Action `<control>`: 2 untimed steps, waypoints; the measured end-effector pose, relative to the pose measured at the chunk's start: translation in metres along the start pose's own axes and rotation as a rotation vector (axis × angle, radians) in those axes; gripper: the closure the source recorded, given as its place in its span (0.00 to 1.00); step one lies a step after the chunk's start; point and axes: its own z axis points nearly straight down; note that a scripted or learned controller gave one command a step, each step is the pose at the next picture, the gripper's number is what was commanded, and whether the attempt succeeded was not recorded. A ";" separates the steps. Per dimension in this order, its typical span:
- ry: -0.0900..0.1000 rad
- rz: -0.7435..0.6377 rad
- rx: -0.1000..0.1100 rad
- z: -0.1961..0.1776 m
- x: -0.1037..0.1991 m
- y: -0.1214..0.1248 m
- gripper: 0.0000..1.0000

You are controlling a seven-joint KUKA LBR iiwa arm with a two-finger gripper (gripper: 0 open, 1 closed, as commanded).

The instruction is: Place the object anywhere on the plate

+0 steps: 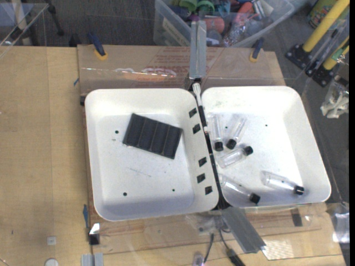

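Note:
A black ridged rectangular plate lies flat in the left white bin, slightly tilted, toward the bin's upper middle. Several clear plastic vials with black caps lie scattered in the right white bin. Two vials rest close together near the divider. Another vial lies just below them. One vial is near the bin's lower right corner, and one more vial sits by the lower left edge.
A metal strip runs from the back down to the seam between the bins. A clear tub of colourful toys stands behind the bench. Yellow and black gear sits at the back right. Wooden bench top surrounds the bins.

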 end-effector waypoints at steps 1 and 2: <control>0.000 0.000 0.000 0.000 0.000 0.000 0.00; -0.001 -0.002 0.000 -0.010 0.001 0.000 1.00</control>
